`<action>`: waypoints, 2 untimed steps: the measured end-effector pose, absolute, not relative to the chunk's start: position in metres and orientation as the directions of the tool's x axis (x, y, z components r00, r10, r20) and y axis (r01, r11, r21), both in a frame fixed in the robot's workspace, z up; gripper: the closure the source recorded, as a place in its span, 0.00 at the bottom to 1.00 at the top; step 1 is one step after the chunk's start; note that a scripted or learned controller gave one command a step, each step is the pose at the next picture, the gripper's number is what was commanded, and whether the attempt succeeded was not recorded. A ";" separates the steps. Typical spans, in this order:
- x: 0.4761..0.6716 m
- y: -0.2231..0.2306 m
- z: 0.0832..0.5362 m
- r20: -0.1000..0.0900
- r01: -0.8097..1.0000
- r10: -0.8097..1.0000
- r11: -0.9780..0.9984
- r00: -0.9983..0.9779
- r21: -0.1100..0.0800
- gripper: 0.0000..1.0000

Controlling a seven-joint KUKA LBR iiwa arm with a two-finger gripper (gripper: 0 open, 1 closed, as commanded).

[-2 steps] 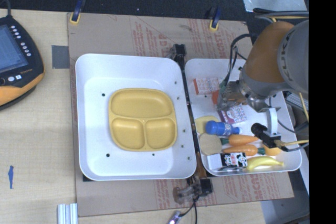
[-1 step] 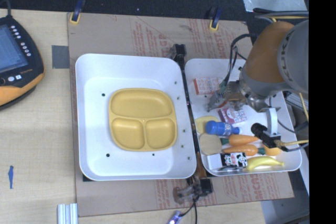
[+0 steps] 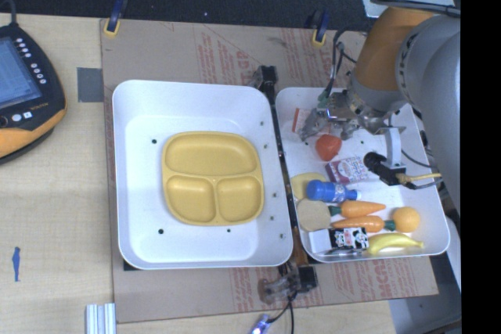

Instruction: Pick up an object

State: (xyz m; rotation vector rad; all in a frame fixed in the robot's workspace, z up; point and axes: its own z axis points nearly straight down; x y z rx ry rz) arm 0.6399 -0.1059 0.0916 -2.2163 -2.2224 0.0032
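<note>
The jaws [image 3: 327, 121] hang low over the far part of the right bin [image 3: 301, 102], just above and touching close to a small red tomato-like toy [image 3: 329, 145]; whether they are open or closed cannot be told, since the wrist hardware hides them, and nothing can be seen held between them.

That red toy lies toward the bin's far left corner, apart from the crowd of things nearer the front edge. It looks like a hollow plastic play food: light, stiff, smooth and rounded, so likely to squirt sideways if pinched off-centre. My judgement is that it is best taken across its widest middle, with the jaws coming straight down.

Beyond it, toward the front of the bin, lie a pink packet [image 3: 348, 167], a blue bottle [image 3: 329, 191], a carrot [image 3: 362, 209], an orange [image 3: 405, 219] and a banana [image 3: 395, 245], packed near one another. All look light and hard too.

The arm [image 3: 423, 66] reaches in from the right edge of the worktop [image 3: 55, 207], its orange band bent down over the bin's far side, wrist pointing down. The left bin [image 3: 137, 168] carries a yellow divided plate [image 3: 213, 176].
</note>
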 end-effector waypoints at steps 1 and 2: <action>0.602 -0.104 0.092 -0.001 1.000 1.000 0.005 -0.005 -0.005 0.00; 0.635 -0.093 0.092 0.001 1.000 1.000 0.004 -0.004 -0.004 0.00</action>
